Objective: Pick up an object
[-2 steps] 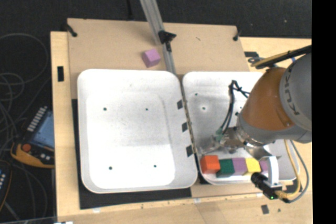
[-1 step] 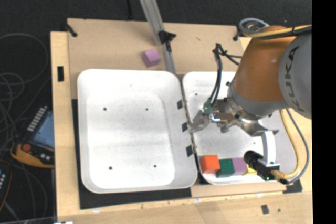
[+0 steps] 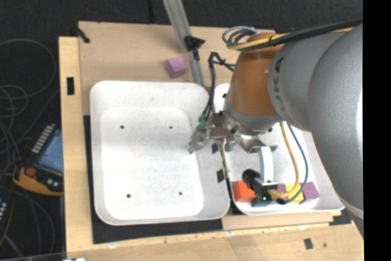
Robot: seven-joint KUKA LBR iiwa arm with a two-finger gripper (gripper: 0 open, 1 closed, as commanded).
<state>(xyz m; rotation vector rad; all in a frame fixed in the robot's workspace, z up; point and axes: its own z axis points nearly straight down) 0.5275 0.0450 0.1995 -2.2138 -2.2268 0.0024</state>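
The pincer [image 3: 204,136] hung low over the seam between the two bins, its metal tip reaching across the right rim of the left bin [image 3: 98,98]. Whether it was open or closed could not be told, and nothing could be seen in its grip. The grey arm [image 3: 317,88] with its orange band covered most of the right bin [image 3: 293,209]. In that bin's near end lay an orange object [image 3: 243,192] and, towards the near right corner, a purple block [image 3: 310,191]. A purple cube [image 3: 176,67] sat on the bench [image 3: 122,52] behind the left bin, well apart from the pincer.
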